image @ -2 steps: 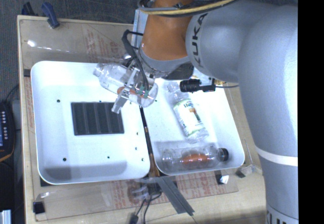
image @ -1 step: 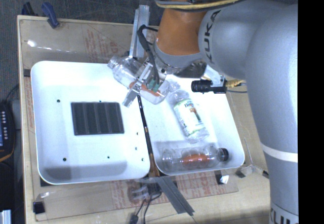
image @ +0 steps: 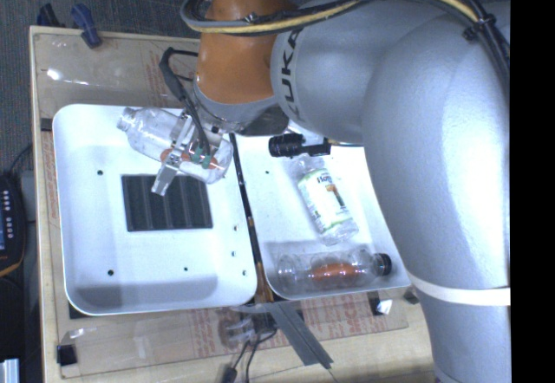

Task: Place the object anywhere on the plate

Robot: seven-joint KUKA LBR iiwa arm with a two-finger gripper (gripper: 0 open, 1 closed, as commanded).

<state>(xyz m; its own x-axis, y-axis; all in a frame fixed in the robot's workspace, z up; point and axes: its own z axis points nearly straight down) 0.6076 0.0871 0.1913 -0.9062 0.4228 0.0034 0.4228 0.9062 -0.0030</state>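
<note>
Clear plastic catches the light in the left white bin (image: 78,199), where a transparent bottle (image: 152,132) hangs near the bin's far edge, tilted, with the tool (image: 173,166) of the grey arm (image: 416,113) pressed against its right end. The bottle appears to sit between the tool's fingers, so I judge it gripped and lifted, though the clutter of glare and wires there makes the contact hard to read exactly. Just below it, toward the middle of the same bin, lies the dark ribbed plate (image: 166,203), a flat rectangle with nothing resting on it. The carry therefore looks mostly done: the object is over the correct bin and just beside the plate's far edge, but not yet above its centre and not yet set down. What remains is a short shift toward the bin's near side, a descent, and a release. In the right white bin (image: 282,225) two other bottles stay out of play: a labelled one (image: 326,199) near the middle and a clear one with an orange patch (image: 329,270) along the near edge.
</note>
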